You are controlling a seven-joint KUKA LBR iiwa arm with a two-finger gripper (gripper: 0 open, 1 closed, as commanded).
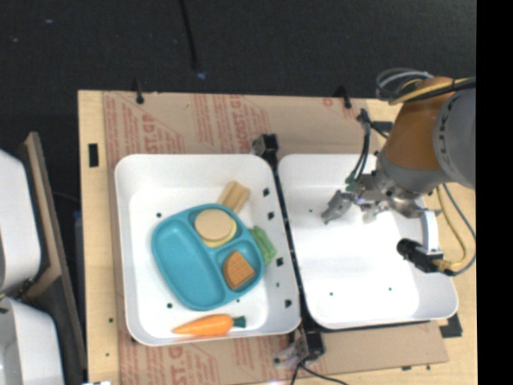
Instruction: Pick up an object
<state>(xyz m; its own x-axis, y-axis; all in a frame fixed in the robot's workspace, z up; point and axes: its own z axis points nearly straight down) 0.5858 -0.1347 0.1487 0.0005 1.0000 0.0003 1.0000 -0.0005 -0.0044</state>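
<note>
Cardboard covered the desk (192, 115). Nearest in the left white bin (128, 215) lay an orange plastic carrot (207, 325), long axis sideways, well left of the gripper (353, 207), which hung open and empty over the right white bin (361, 295).

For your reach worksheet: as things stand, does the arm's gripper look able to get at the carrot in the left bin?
Probably yes. The carrot lies open on the left bin floor below the blue tray, nothing over it. The gripper hangs over the right bin, so it must first cross the divide.
</note>
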